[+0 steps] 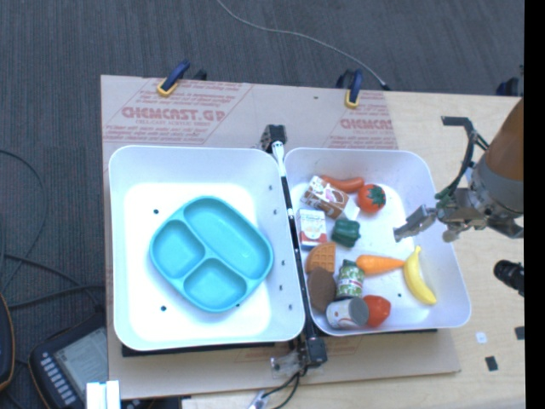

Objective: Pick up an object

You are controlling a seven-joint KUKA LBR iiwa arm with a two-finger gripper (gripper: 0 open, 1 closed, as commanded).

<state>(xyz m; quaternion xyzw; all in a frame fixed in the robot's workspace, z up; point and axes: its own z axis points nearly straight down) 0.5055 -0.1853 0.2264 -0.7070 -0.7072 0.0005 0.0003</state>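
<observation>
Two white bins sit side by side on the bench: the left bin [119,228] and the right bin [426,173]. The left bin holds one blue divided plate [211,252], which has three compartments. The right bin holds about a dozen toy foods, among them one banana [417,277], one carrot [379,264], two red tomatoes, the upper tomato [370,197] and the lower tomato [377,309], one green pepper [345,232], and one can [348,280]. Two clamps grip the bench's far edge, the left clamp [174,77] and the right clamp [352,89].
</observation>
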